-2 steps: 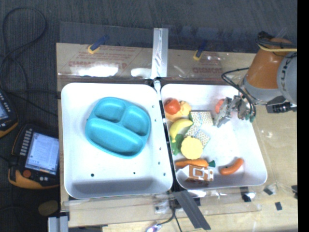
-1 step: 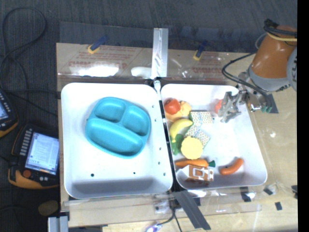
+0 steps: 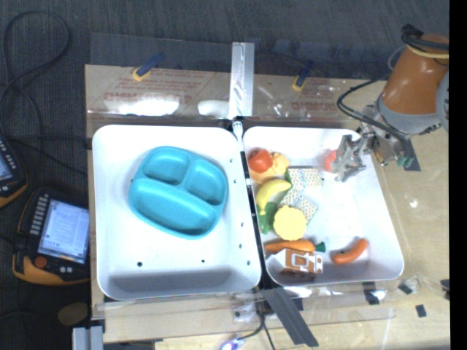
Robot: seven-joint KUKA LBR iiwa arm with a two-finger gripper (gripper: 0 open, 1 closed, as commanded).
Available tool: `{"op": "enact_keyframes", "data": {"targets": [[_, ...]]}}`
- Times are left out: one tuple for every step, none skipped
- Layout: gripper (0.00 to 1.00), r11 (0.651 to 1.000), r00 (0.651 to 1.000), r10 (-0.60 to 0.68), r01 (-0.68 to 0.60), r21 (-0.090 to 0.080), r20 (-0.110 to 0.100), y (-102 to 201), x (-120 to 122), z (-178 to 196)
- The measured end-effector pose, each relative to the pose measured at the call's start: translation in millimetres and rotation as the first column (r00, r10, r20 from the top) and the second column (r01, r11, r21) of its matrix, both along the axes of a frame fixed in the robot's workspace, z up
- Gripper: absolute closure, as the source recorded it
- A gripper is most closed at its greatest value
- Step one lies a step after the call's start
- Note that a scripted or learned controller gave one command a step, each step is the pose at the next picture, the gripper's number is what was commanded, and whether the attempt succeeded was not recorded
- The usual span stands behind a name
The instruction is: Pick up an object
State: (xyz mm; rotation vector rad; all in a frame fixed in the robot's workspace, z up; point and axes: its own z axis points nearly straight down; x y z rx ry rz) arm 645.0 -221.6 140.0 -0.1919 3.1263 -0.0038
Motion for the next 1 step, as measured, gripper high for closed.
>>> {"op": "enact_keyframes", "data": {"targets": [[1.0, 1.0, 1.0, 0.0, 0.0, -0.001, 0.004, 0.4, 1.2, 10.3]]}}
